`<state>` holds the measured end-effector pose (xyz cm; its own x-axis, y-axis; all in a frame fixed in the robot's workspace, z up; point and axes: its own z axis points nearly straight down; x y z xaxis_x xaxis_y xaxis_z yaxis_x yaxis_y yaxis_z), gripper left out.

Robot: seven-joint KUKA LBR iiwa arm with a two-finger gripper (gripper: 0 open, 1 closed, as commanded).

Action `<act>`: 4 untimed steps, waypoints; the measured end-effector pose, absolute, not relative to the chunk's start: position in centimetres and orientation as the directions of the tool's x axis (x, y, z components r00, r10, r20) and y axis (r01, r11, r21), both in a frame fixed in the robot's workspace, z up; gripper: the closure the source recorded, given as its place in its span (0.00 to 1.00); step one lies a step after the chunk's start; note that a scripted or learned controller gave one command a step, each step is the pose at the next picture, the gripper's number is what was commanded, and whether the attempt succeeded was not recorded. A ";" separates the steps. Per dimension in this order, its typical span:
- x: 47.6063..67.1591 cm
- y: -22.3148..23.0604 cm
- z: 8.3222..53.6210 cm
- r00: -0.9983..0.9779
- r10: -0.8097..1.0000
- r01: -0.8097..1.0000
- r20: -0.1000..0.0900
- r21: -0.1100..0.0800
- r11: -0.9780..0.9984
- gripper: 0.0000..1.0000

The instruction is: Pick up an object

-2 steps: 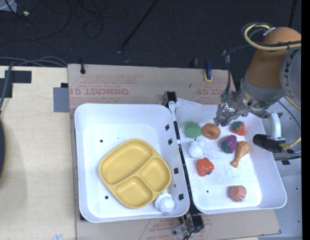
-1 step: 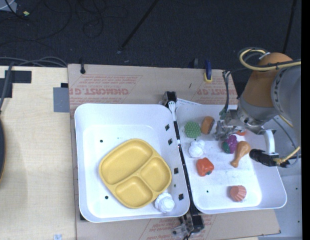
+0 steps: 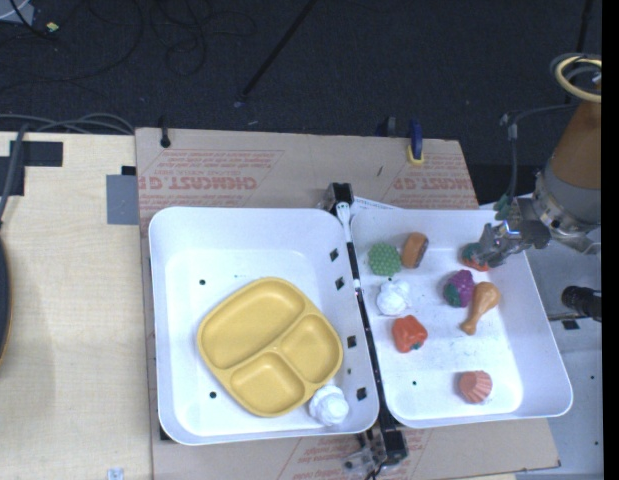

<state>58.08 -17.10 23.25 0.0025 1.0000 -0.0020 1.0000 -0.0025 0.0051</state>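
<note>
Hovering at the right bin's [image 3: 549, 368] far edge, the pincer [image 3: 486, 250] sits over a small red piece [image 3: 473, 259]; whether it grips, I cannot tell. Descend squarely, avoiding the purple toy [image 3: 459, 287]

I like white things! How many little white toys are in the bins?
2. One white toy lies in the right bin near the divider; the other sits in the left bin beside the yellow tray.

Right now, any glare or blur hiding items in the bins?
Camera view: even lighting, soft shadows; both shallow white bins read bright but not blown out; the small red item under the two-finger gripper is blurry and partly hidden; the orange toy drumstick is sharp.
</note>
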 end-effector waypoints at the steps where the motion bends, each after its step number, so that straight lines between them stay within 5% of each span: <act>1: 52.0 -18.6 8.8 0.003 1.000 1.000 0.003 -0.009 -0.003 1.00; 2: 50.0 -15.7 23.0 -0.002 1.000 1.000 -0.001 0.010 0.002 1.00; 3: 50.2 -11.0 27.1 -0.004 1.000 1.000 0.001 0.001 0.004 1.00; 4: 47.6 -7.5 33.7 -0.004 1.000 1.000 0.001 0.003 0.004 1.00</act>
<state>47.55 -7.52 33.74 -0.0038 1.0000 0.0013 1.0000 0.0038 0.0031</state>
